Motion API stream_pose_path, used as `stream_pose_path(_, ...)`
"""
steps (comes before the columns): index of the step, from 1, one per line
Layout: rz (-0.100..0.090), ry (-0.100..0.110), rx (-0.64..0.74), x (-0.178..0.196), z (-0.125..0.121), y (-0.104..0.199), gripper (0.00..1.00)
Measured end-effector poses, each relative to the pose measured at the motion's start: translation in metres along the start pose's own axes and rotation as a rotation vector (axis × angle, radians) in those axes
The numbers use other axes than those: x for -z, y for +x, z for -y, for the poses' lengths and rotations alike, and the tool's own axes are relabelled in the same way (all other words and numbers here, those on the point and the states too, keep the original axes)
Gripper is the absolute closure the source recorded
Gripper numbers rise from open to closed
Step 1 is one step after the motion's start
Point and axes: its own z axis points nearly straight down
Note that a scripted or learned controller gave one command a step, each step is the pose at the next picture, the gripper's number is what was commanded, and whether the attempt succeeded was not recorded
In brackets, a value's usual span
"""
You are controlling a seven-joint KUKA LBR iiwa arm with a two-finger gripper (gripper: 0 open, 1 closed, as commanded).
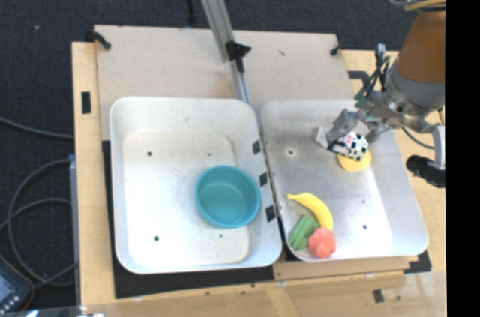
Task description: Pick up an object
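We see the gripper [339,137] low in the right bin [390,225], just beside a yellow disc with a spotted ball [355,152]. We cannot tell its state. A banana [313,207] lies nearer; a blue bowl [226,195] sits in the left bin [150,143].

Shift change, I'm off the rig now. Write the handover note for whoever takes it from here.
Gripper: low in the right white bin, over the small black-and-white object on a flat yellow piece; grasp unclear.
Same bin, near corner: yellow plastic banana, green plastic vegetable, red-orange plastic fruit, close together.
Left white bin: round teal plastic bowl.
Done: nothing visibly lifted.
Left: secure one object and raise it.
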Motion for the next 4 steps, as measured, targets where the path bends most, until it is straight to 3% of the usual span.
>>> stream_pose_path(1,0.000,0.000,-0.001,0.000,0.000,0.000,0.00)
stream_pose_path(3,0.002,0.007,-0.004,-0.122,-0.004,-0.005,0.00)
stream_pose_path(4,0.003,0.003,-0.005,-0.142,-0.004,-0.006,0.00)
